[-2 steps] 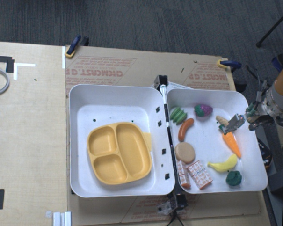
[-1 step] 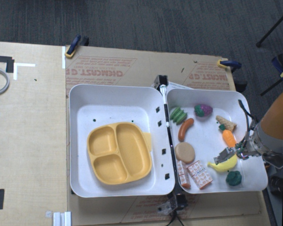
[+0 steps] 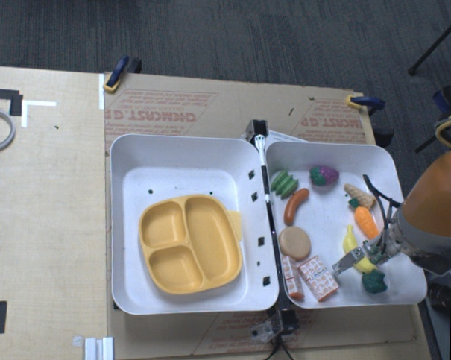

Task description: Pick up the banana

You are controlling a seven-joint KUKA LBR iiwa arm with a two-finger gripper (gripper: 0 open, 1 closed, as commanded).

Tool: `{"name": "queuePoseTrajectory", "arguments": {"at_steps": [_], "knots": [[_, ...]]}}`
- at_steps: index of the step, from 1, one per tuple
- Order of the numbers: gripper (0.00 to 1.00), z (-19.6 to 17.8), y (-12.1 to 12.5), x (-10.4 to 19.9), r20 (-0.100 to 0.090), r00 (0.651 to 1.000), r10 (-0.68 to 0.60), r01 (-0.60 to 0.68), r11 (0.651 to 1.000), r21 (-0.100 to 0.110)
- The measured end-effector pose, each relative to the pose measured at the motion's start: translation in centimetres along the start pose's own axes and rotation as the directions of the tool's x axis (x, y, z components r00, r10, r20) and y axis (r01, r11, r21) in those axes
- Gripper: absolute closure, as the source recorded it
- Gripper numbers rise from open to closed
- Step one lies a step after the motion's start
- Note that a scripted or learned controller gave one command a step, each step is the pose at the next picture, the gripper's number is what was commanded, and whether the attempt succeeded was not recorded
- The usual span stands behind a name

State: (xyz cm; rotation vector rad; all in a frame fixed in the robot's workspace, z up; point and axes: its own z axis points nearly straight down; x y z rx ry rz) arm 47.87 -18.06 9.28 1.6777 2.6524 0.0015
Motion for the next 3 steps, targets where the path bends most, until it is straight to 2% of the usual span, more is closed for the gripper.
{"name": "queuePoseTrajectory", "arguments": {"at_steps": [1,2,3], "knots": [[1.0,-1.0,0.1,-0.1,0.001,1.0,0.002,-0.002,1.0,-0.001],[1.0,-10.0,6.1,7.9,-0.001,0.999,0.054,-0.054,0.999,0.001],[1.0,-12.9,7.0,4.5,0.001,0.969,-0.247,0.247,0.969,-0.001]]}}
